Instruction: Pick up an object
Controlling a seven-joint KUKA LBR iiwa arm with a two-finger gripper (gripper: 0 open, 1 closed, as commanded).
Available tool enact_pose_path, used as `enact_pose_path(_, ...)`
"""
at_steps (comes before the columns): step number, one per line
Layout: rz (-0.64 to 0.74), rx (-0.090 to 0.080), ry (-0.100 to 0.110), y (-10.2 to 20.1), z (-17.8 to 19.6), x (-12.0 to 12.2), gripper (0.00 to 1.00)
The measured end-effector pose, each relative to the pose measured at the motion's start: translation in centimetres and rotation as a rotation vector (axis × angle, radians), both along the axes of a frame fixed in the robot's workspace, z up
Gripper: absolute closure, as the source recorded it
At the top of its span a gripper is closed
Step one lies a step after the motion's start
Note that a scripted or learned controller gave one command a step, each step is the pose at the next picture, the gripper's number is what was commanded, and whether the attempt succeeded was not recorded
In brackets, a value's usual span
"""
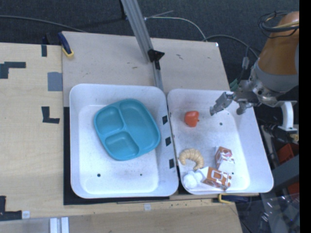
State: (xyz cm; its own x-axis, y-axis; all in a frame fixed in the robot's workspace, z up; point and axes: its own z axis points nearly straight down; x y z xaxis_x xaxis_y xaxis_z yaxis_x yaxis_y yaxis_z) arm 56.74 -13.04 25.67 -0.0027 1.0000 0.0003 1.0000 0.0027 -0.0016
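My gripper (228, 105) hangs over the upper right part of the right bin (252, 130), its two fingers spread open with nothing between them. A small red object (191, 118) lies to the gripper's left, apart from it. Toward the bin's front lie a tan croissant-shaped piece (192, 157), a white round item (192, 179) and two orange-and-white cartons (223, 158) (216, 177).
The left bin (80, 144) holds a blue divided plate (127, 128). A metal pole (138, 23) slants down to the ridge between the bins. Cables lie behind the bench at the top. The arm's orange band (282, 38) is at the right.
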Motion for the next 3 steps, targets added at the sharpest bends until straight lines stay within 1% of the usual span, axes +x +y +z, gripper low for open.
enact_pose_path(1,0.000,0.000,0.000,0.0,0.0,0.0,0.00)
enact_pose_path(2,-0.001,-0.001,0.004,0.2,-4.4,0.3,0.00)
enact_pose_path(3,-0.001,0.000,0.007,0.8,-10.7,-0.4,0.00)
